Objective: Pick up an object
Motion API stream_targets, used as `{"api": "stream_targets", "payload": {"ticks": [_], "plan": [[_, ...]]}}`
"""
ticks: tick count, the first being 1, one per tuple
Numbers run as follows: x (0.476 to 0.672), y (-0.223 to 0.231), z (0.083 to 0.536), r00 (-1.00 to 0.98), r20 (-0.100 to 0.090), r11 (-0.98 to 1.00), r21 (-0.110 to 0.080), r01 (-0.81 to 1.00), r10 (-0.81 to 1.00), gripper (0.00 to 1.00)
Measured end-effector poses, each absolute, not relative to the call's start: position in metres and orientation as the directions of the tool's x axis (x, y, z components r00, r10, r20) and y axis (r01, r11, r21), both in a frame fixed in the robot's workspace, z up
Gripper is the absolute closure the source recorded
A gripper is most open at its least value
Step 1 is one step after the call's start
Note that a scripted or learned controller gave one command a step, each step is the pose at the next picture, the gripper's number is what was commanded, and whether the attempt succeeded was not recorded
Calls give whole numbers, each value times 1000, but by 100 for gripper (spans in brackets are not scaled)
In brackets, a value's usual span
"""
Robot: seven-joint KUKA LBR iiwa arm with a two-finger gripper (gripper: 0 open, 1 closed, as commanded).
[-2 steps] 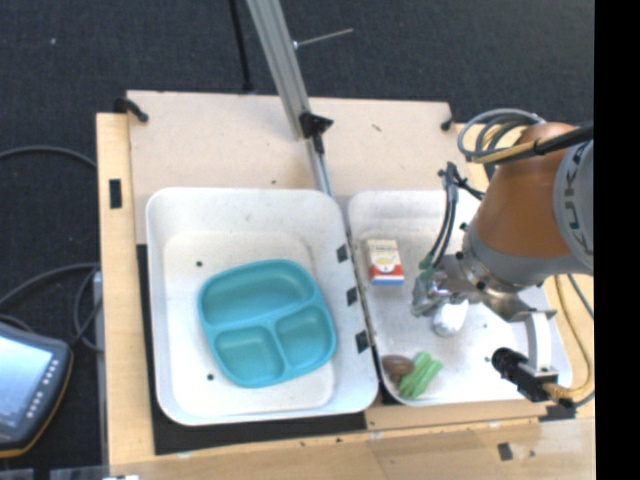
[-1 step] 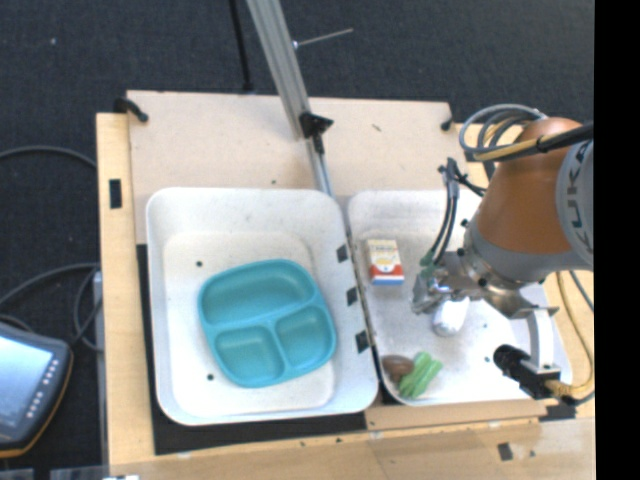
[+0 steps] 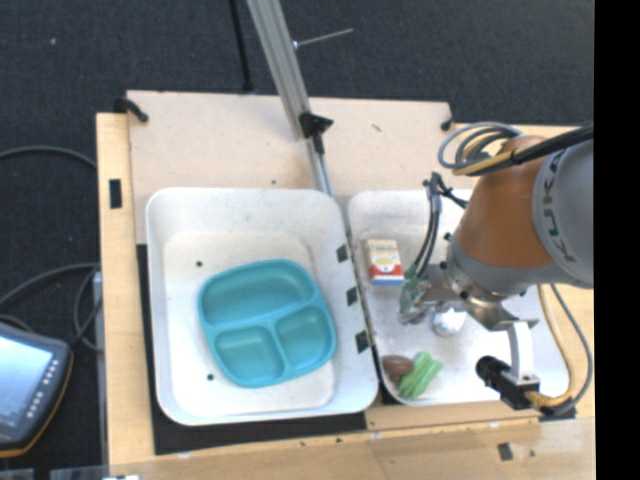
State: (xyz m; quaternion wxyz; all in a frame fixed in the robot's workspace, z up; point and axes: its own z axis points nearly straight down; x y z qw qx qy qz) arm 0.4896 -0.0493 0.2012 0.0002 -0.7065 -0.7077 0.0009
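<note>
In the left bin lies a teal divided tray; in the right bin I see a small carton at mid-left, a brown piece touching a green piece at the front. The gripper hangs just right of the carton; I cannot tell its jaw state. I judge the carton the nearest pick: centre over it, then descend.

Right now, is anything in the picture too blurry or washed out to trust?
Camera view: soft all over; the white bins look washed out, the blue tray reads clearly, the small box has unreadable print, and the green thing beside a brown lump is too blurred to identify.
</note>
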Motion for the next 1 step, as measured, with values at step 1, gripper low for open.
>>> {"api": "stream_targets", "payload": {"ticks": [1], "plan": [[490, -63, 213, 1, 0, -1, 3, 1000, 1000, 100]]}}
